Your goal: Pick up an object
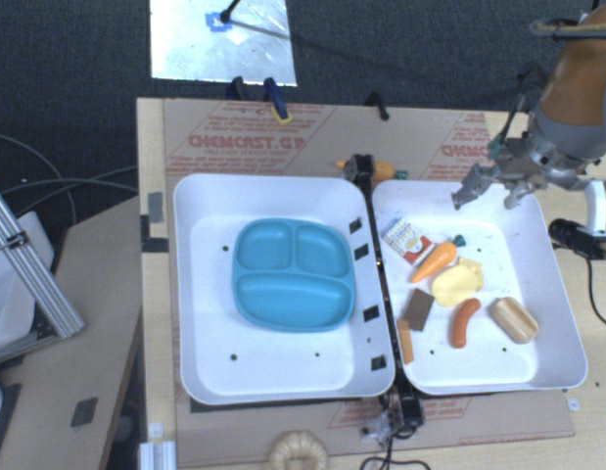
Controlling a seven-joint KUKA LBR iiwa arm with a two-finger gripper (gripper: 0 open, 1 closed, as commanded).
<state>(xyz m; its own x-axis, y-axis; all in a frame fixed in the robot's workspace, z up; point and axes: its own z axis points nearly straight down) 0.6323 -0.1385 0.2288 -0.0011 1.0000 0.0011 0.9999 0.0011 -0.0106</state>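
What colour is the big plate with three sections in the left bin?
The plate is light blue, seen clearly in the camera view, sitting in the white left bin.

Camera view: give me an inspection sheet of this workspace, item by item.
Surface: bench board bearing left bin and right bin side by side.
Job's things: in right bin, carrot, sausage, bread roll, yellow piece, brown block, small packet.
Clutter: blue divided plate in left bin.
Grippers: hand open, above right bin's far edge, holding nothing.
Cables: black cables on the floor, left.
Surroundings: metal sheet, aluminium frame.
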